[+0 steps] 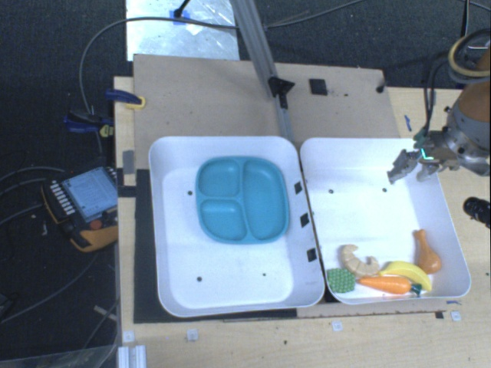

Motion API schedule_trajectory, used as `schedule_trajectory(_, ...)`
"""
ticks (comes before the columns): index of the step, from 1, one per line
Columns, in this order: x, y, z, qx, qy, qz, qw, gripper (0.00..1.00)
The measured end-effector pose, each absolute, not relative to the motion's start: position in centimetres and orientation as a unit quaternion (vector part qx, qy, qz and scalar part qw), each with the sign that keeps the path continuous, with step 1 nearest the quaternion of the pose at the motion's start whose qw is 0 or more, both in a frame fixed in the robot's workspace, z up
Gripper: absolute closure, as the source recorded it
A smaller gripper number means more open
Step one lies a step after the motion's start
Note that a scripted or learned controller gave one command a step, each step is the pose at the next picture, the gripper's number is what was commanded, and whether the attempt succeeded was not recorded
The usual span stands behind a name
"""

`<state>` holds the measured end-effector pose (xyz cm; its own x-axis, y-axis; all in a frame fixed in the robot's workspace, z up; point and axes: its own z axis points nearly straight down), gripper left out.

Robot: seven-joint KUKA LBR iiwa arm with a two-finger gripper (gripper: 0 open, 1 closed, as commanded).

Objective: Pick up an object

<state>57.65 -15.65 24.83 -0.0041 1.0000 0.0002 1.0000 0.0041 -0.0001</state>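
Claw (pixel 410 167) hangs over the right bin's far edge, well apart from the toy food.

Its 2 fingers look spread and nothing sits between them, so it is open and carries nothing. Below it the right bin (pixel 360 167) is bare; the pickable things crowd the near corner: an orange drumstick (pixel 427 253), a yellow banana (pixel 406 271), an orange carrot (pixel 386 284), a tan curled piece (pixel 358 261) and a small green piece (pixel 342 280). These look like light, stiff, smooth plastic, likely slippery; the drumstick, standing a little apart, seems easiest, gripped across its narrow neck. The left bin (pixel 173 205) holds a blue divided plate (pixel 242 199).
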Motion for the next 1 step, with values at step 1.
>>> schedule_trajectory(1, 57.69, -15.65, 24.91, -0.706, -0.709, -0.0006, -0.001, 0.00)
